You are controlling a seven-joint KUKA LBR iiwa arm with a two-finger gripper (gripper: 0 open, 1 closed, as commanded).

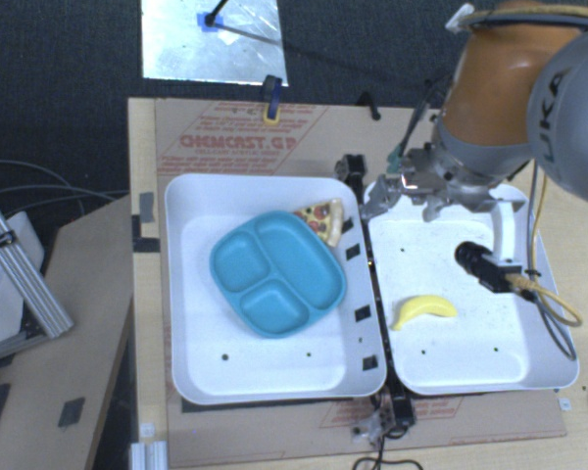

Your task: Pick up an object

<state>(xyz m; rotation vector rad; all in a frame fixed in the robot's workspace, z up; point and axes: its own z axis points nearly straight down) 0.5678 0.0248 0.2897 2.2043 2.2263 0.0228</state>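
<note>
cardboard sheet (pixel 245 140): flat on the bench, runs under the right bin and out past its far edge; red print on it.
arm (pixel 500 86): grey with an orange band, comes in from the right and hangs over the right bin's far right corner.
left bin (pixel 265 365): white, shallow, edge to edge with the right bin on its left side.
right bin (pixel 470 346): white, shallow; this is the reference for every line here.
silver sheet (pixel 211 27): well beyond the right bin's far edge, off to the left.
plate (pixel 274 272): blue, three compartments, lies left of the right bin, in the middle of the left bin.
gripper (pixel 404 192): over the right bin's far left corner, close to the shared wall. Can't tell whether it's spread or pressed together.
banana (pixel 423 309): yellow, lies flat on the right bin's floor, near left part, well apart from the gripper.
pizza slice (pixel 321 219): just left of the right bin's far left corner, touching the plate's far edge.
</note>
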